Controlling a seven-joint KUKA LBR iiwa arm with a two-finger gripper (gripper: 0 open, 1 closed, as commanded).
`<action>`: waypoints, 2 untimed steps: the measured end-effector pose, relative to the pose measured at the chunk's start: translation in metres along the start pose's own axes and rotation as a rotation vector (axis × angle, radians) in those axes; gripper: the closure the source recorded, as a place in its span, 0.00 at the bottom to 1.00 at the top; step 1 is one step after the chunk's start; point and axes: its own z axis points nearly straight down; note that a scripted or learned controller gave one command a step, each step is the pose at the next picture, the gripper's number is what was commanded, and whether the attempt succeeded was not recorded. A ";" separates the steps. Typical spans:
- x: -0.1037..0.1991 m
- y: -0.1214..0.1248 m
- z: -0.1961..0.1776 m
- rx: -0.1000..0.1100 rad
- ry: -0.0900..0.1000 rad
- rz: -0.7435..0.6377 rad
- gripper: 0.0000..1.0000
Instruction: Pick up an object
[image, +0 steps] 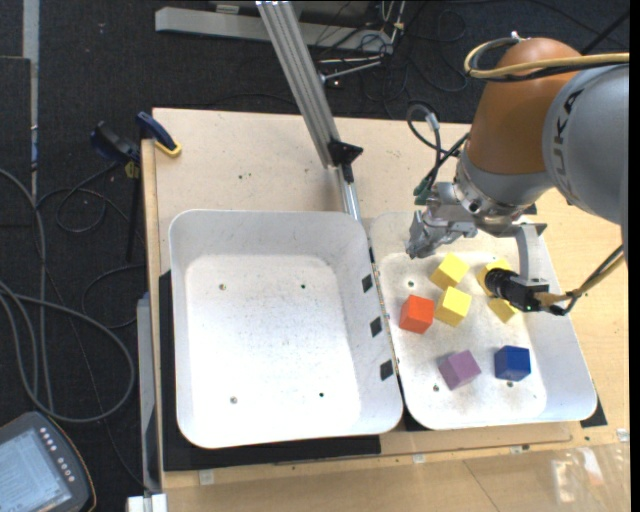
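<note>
My gripper (425, 240) hangs over the far left part of the right bin (560, 400), just left of and above a yellow block (450, 270). A second yellow block (453, 305) lies below the first, with an orange block (417, 314) touching its left side. Another yellow piece (499, 305) lies partly under a black fitting. A purple block (459, 368) and a blue block (512, 363) sit nearer the front. Nothing shows between the fingers.
The left bin (200, 250) stands beside the right one. A slanted metal pole (305, 85) runs down to the gap between the bins. A blue and yellow clamp (155, 133) grips the bench's far left edge.
</note>
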 end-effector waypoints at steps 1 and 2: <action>0.045 -0.030 -0.006 0.000 0.000 -0.001 1.00; 0.104 -0.049 0.002 0.001 0.001 -0.002 1.00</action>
